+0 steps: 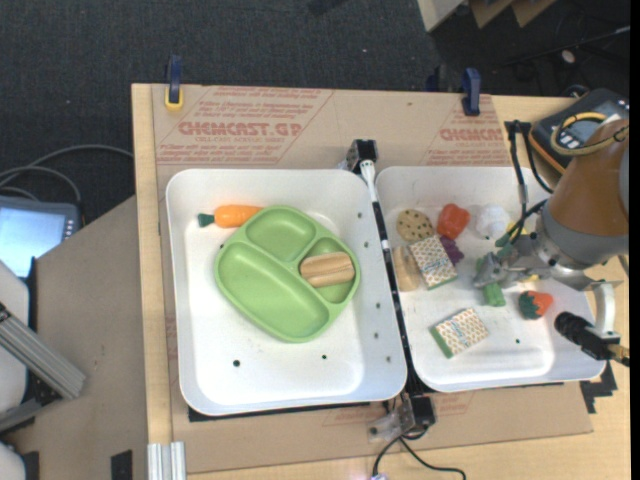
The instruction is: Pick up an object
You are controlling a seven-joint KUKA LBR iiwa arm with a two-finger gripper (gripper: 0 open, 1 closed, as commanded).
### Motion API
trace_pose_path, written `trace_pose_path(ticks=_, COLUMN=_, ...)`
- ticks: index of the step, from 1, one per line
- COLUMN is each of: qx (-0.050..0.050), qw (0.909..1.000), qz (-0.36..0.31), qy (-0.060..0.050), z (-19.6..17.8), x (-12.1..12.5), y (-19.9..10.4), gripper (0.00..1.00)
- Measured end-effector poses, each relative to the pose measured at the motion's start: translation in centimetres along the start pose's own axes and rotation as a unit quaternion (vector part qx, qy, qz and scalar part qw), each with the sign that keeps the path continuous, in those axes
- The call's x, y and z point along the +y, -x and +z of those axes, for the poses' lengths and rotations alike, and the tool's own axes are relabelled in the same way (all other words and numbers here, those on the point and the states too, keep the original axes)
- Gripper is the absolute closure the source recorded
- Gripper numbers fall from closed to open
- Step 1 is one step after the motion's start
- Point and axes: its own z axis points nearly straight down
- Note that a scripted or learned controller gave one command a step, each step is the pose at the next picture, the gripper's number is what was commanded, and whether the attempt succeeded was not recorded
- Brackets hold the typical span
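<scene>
Your gripper (497, 273) is down inside the right bin (480, 370), and from this angle you cannot tell whether it is spread or closed, or whether anything sits in it. Count what lies around it: one small green block (494, 294) touching it just below, one red-orange piece with a green tip (535, 305) just beside it on the arm's side, and one white lump (493, 220) a little above. Across from it sit two patterned sponge-like blocks (432, 260), the second (459, 331) lower down, plus one speckled cookie (412, 225), one red piece (453, 218) and one purple bit (452, 249). Well apart, in the left bin (200, 368), you have one green divided plate (284, 271) carrying one tan bread-like roll (327, 268), and one carrot (231, 215) touching the plate's far rim.
</scene>
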Motion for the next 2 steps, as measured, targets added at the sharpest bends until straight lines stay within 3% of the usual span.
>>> trace_pose_path(ticks=1, qx=-0.001, qw=1.0, qz=-0.001, qy=0.002, z=0.8, x=-4.4, y=-6.1, gripper=1.0)
trace_pose_path(ticks=2, qx=0.0, qw=1.0, qz=-0.005, qy=0.004, z=-9.5, x=-2.6, y=-14.8, gripper=1.0)
